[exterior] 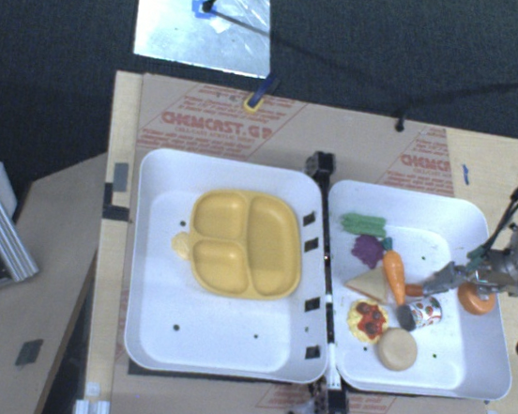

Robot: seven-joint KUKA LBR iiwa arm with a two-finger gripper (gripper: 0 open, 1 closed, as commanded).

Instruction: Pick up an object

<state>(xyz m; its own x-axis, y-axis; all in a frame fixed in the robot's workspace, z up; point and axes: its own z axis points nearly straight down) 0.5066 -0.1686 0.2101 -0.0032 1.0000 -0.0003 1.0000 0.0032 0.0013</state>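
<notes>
1. The left bin (145,319) is holding a yellow divided tray (240,243).
2. The right bin (451,369) is holding toy food (392,278).
3. The gripper (430,288) is hanging over a small can (423,312); finger spread I cannot tell.

A yellow divided plate (240,243) is seen in the left bin (144,328), well left of the claw (441,276). A silvery sheet (170,19) is laid beyond, up-left of it.

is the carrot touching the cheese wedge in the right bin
Touching. The camera view shows the orange carrot lying along the right edge of the pale cheese wedge, overlapping it with no white bin floor between them.
</notes>
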